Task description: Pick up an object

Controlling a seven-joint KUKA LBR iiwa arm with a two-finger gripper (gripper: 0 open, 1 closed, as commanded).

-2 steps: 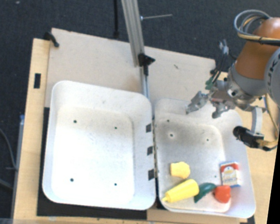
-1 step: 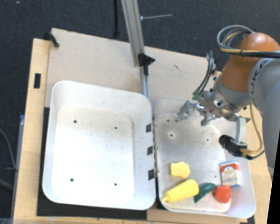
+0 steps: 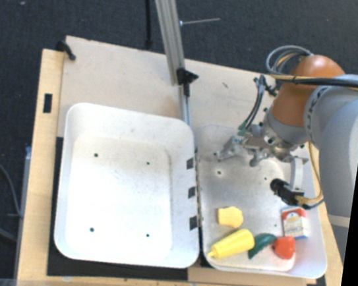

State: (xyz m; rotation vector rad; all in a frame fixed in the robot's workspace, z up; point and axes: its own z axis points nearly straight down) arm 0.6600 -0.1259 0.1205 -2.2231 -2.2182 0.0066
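Note:
My gripper (image 3: 240, 155) hangs over the far part of the right bin (image 3: 216, 184), fingers spread and open, with nothing between them. The objects lie toward the bin's near side: a small yellow block (image 3: 230, 216), a long yellow piece (image 3: 232, 243), a dark green piece (image 3: 261, 243), a red piece (image 3: 284, 247) and a small white carton with red and blue print (image 3: 293, 223). All of them sit apart from the gripper, below it in the view.
The left bin (image 3: 126, 184) stands beside the right one. A metal pole (image 3: 172, 31) slants up from between the bins at the back. A black cable end (image 3: 280, 186) hangs off the arm near the carton.

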